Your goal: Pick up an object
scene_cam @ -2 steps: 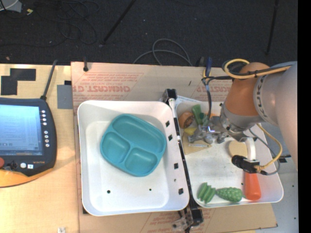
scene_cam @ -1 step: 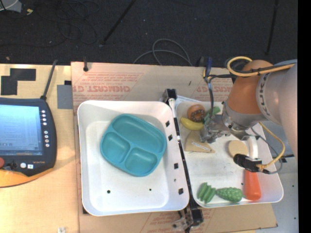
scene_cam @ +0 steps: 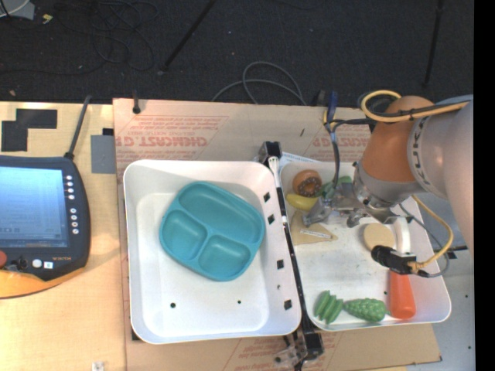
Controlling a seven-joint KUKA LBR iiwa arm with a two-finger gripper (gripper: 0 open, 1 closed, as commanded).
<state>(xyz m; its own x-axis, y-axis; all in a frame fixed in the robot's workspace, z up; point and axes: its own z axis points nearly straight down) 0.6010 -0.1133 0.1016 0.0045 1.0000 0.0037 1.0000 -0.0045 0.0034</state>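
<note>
My arm (scene_cam: 448, 149) is a thick, rounded grey tube with a smooth, slightly glossy shell. Just behind the gripper sits the orange band (scene_cam: 394, 151), wide and bulging like a collar. The gripper (scene_cam: 338, 207) itself is a cluster of dull silver metal parts, too small and tangled for me to make out screws or markings. A yellow cable (scene_cam: 379, 99) loops in a ring above the orange band, and another yellow run (scene_cam: 442, 226) curves down below the wrist. A thin dark cable (scene_cam: 336, 141) drops beside the gripper from a blue-tipped connector (scene_cam: 332, 99).
</note>
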